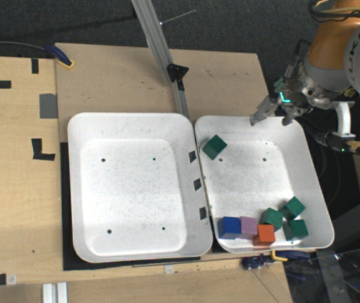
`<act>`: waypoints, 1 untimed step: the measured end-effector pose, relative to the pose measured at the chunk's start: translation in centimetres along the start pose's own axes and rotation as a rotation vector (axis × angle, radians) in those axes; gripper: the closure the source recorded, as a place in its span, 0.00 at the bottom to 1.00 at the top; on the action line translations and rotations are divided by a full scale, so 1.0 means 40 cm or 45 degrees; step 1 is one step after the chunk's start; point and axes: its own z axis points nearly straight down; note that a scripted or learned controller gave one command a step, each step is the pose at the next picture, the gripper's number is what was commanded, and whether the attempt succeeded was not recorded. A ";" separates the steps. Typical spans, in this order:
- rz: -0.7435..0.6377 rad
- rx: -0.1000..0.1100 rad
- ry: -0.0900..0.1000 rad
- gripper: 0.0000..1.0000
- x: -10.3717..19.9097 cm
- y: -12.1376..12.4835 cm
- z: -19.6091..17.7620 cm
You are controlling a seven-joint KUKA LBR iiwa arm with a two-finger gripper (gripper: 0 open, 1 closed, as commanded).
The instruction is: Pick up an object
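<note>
Task judged barely begun: nothing lifted. Claw (273, 114) of grey arm seen at upper right of frame, over top rim of right shallow white bin (311, 169), fingers apart, nothing between them. Lone green cube (214, 147) lay in bin's upper left. Blue cube (230, 226), pale purple cube (248, 226), orange cube (265, 233), three green cubes (293, 216) clustered at lower right. Approach, grasp, lift all left.

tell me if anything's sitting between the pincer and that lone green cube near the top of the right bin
Nothing visible is. The pincer hangs over the right bin's upper rim, and only bare white bin floor lies between it and the lone green cube. The other blocks cluster at the bin's lower edge, well away from that path.
</note>
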 end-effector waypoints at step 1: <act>-0.001 -0.005 -0.003 0.00 -0.001 0.002 -0.008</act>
